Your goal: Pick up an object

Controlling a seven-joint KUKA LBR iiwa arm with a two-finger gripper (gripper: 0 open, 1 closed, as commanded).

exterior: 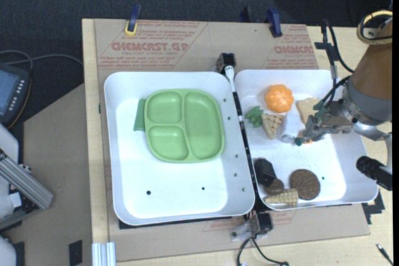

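My gripper (307, 134) hangs low over the middle of the right bin (349, 165), reaching in from the right. Just left of it lies a pale wedge-shaped piece (272, 124), with an orange fruit (278, 98) behind that. A beige chunk (305, 109) sits right behind the gripper, partly covered by it. A small green leafy item (254, 115) lies by the bin's left wall. Near the front are a black object (264, 170), a round brown cookie (305, 184) and a yellowish ridged piece (281, 197). Nothing is visibly held.
The left bin (124, 165) holds a green divided plate (184, 124) toward its back. A raised divider edge (240, 134) runs between the two bins. Clamps (131, 20) sit on the board's far edge. The grey and orange arm (374, 84) covers the right bin's right side.
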